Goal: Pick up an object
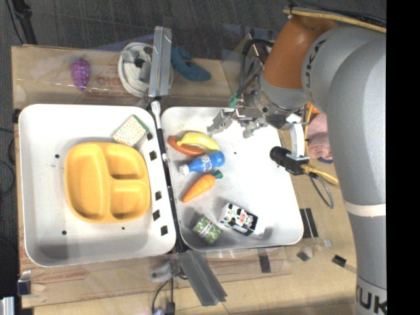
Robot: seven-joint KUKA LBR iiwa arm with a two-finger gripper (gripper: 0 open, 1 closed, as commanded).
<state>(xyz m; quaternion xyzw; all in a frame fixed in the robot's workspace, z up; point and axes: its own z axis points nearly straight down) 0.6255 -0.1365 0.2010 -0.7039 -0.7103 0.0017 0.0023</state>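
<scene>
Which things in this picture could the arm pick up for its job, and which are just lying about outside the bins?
For the job, in the right bin by the end effector:
banana
blue bottle
carrot
green block
small box

Also pickable, in the left bin:
yellow tray
sponge

Lying about on the bench:
purple toy
cable coil
blue thing

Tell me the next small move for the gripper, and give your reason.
Probably shift the gripper toward the left bin and lower it over the banana. It hangs above bare floor in the right bin, holding nothing, and the banana, lying on the cluster with the blue bottle and carrot, is the nearest object.
</scene>
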